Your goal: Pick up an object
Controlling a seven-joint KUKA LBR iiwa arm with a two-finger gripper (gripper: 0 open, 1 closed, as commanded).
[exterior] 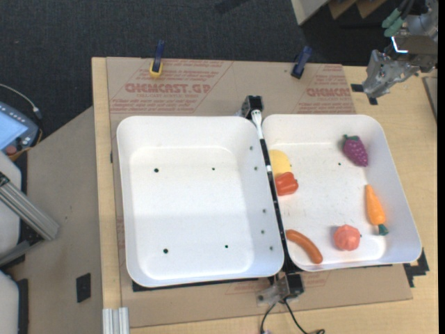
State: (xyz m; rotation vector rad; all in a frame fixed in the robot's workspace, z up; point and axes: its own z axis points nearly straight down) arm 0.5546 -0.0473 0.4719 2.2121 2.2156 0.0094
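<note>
Up at the top right corner, the hand (381,82) hangs above the table's (69,186) far edge, outside both bins and well apart from every object. It is small and partly blurred there, so whether it is open or closed cannot be told; nothing can be seen held in it, and it touches nothing in the bins.

All the objects lie in the right bin (313,132). A purple bunch of grapes (354,150) sits near its far right corner. An orange carrot (375,208) lies along the right wall, with its green end toward the near side. A pink, roundish fruit (347,237) rests just beside the carrot's near end. An orange-red sausage (304,245) lies at a slant near the front left corner. Against the left wall, a yellow piece (280,161) and a red piece (286,184) sit touching each other.

The left bin (139,207) shows a bare white floor with a few small dark dots. Both bins rest on a brown cardboard sheet (208,82) printed with red lettering, held at its far edge by a yellow and blue clamp (157,60) and a dark blue clamp (302,61). A black clip (252,106) sits where the bins meet at the far side. Dark carpet (104,12) lies beyond the table.
</note>
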